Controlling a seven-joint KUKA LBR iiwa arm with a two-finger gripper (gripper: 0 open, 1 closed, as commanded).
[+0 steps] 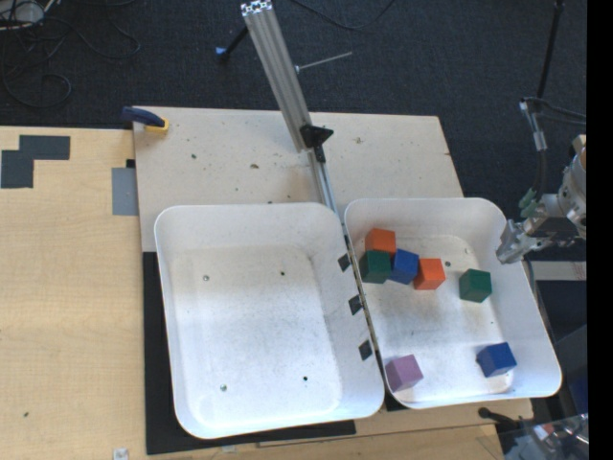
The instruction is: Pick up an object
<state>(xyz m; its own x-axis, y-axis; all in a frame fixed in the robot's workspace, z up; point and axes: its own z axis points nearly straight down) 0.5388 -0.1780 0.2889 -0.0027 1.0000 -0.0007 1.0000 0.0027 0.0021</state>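
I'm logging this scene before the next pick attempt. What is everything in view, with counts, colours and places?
Bins: 2, white, side by side; left bin, right bin.
Orange cubes: 2, right bin; back one, another right of the blue.
Green cubes: 2, right bin; one in the cluster, one apart to the right.
Blue cubes: 2, right bin; one in the cluster, one at the front right.
Purple cube: 1, right bin, front left.
Aluminium bar: 1, silver, slanted behind the bins.
Clamp: 1, blue and yellow, bench's back left.
Gripper: 1, grey, at the right bin's right rim.
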